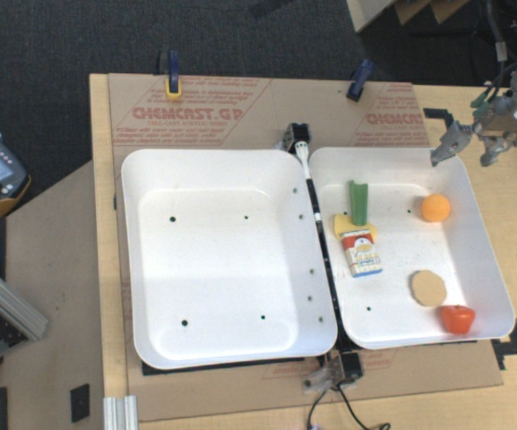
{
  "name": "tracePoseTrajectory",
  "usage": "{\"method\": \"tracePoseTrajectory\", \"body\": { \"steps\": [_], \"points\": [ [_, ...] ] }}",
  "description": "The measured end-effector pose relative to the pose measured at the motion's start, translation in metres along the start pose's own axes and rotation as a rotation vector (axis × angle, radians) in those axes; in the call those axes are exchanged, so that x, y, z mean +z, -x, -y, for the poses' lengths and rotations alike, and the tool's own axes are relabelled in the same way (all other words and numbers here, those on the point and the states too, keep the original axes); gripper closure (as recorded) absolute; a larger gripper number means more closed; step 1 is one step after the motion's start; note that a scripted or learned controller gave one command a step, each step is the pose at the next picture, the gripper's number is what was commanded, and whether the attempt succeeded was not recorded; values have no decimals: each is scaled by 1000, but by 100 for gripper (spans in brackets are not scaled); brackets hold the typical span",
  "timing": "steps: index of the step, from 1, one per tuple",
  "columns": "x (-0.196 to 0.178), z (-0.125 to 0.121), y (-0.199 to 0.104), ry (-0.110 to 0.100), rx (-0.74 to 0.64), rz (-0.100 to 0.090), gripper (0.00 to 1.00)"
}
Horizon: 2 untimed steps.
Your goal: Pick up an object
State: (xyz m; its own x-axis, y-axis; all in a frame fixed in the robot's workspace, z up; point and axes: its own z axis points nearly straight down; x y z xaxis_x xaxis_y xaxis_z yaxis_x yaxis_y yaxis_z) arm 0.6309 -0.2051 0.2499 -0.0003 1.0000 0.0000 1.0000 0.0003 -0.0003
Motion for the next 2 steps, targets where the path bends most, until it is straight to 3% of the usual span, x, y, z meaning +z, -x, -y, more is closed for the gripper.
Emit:
{"method": "tracePoseTrajectory", "body": {
  "steps": [1,2],
  "points": [
    [-49,-38,-6,9,-3,3,0],
    [-58,-37,-6,7,-2,5,100]
  ]
}}
